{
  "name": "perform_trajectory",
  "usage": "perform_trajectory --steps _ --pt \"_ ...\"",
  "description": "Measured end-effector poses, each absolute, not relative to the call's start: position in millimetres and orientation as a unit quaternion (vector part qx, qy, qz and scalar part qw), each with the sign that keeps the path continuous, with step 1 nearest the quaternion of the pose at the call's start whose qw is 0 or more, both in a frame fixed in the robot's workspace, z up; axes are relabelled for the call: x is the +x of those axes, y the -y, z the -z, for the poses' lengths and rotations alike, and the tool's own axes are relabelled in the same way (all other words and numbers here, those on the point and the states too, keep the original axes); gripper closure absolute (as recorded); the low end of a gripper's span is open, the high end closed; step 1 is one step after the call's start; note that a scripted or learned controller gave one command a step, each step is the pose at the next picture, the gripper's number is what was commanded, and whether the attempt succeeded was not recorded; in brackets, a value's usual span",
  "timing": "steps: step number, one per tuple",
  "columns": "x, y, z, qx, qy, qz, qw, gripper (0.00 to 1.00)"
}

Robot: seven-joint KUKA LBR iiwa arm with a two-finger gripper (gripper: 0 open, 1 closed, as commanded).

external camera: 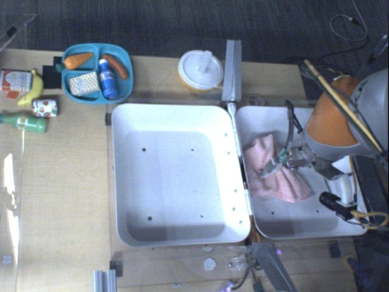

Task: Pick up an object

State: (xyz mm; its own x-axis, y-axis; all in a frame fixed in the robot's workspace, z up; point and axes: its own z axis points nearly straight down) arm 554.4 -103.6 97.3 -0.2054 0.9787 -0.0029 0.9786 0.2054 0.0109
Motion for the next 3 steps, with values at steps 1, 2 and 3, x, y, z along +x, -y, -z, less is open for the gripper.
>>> perform_trajectory --steps 1,2,3 --pt "560.3 94.4 -92.8 0.623 -0.782 -0.0045 0.008 0.00" --pt "562.9 92.3 -104.9 0.622 -0.783 -0.0073 0.010 1.00" --pt "630.4 70.0 -185.6 0.615 -0.788 -0.0012 0.002 1.00"
